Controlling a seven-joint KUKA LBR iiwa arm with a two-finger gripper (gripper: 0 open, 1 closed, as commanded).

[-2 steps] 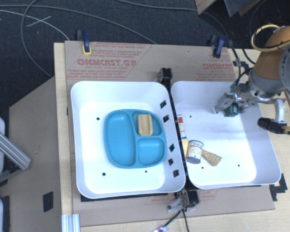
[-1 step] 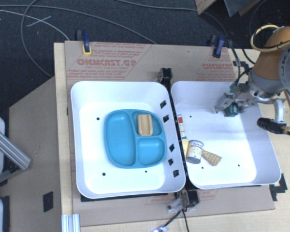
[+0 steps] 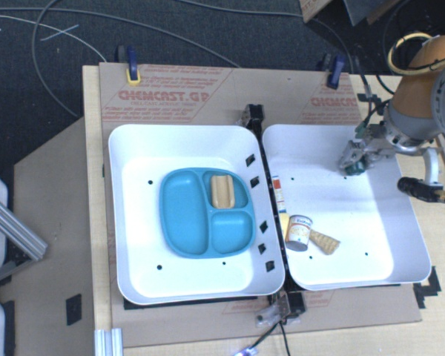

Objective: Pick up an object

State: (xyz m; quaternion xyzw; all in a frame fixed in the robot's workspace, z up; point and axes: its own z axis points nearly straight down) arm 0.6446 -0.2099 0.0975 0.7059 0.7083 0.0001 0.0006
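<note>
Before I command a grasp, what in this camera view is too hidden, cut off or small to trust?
- Gripper: jaws too small and blurred to read as open or shut.
- Small can: label print unreadable.
- Flat item at the right bin's left wall: partly hidden by the bin divider, identity unclear.
- Arm: cut off by the right edge.

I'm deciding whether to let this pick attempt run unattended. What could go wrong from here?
The small can and the tan piece lie touching, hard against the right bin's left wall, so a grasp may catch both or hit the wall. The gripper hangs near the bin's far side, apart from them, and might close on nothing.
</note>
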